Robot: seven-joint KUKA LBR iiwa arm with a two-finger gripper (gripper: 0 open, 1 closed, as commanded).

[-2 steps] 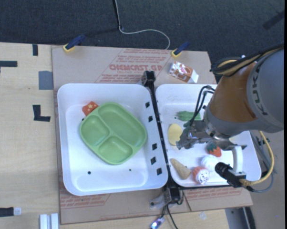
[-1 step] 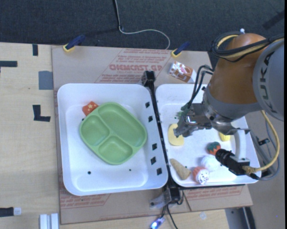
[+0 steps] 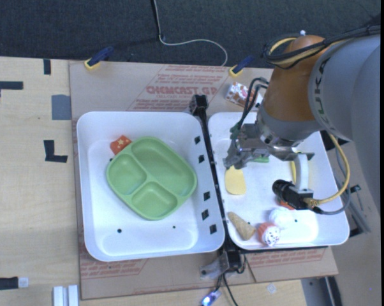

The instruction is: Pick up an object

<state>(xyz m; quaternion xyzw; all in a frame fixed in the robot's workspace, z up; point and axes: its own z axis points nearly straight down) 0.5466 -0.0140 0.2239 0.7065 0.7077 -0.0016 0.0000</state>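
My gripper (image 3: 238,159) hangs over the right bin (image 3: 326,234), near its left side, fingers pointing down. Just below the fingertips lies a pale yellow flat piece (image 3: 235,182). A green item (image 3: 262,159) peeks out beside the gripper on its right. Along the front of the right bin lie a tan cone-shaped piece (image 3: 241,225), a red-and-white speckled item (image 3: 269,234) and a white round item (image 3: 282,217). A yellow banana-like item (image 3: 302,171) lies right of the gripper. Nothing shows between the fingers.
The left bin (image 3: 93,171) holds a green divided plate (image 3: 151,178) and a small orange-red block (image 3: 120,144) at the plate's upper left. The arm's grey body and cables cover the right bin's right side. A small wrapped item (image 3: 238,93) lies on cardboard behind the bins.
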